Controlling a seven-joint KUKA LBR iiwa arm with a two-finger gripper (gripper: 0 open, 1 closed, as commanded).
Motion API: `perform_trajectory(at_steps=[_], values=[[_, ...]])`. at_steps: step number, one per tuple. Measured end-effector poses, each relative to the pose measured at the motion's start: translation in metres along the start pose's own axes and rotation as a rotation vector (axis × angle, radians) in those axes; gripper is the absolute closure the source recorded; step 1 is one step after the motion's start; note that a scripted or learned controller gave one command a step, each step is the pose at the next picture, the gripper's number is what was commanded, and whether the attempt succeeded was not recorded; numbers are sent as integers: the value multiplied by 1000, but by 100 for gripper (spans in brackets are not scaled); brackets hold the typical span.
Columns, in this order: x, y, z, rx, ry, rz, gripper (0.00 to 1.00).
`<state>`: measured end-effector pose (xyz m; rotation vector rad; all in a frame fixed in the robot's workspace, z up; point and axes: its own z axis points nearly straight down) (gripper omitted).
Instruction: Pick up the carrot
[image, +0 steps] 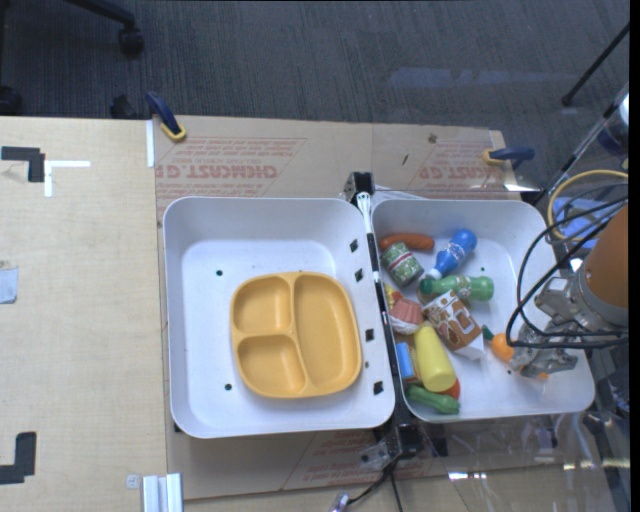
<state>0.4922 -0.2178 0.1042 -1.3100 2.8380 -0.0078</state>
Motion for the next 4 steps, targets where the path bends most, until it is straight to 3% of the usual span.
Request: perform_trajectory(at_steps=[1,2,3,4], values=[[0,0,0,0,0,0,0],[-4,-2,-10,5,-6,2,100],[-4,-2,-10,5,-6,2,0],[4,4,12,-13,3,-309,0]])
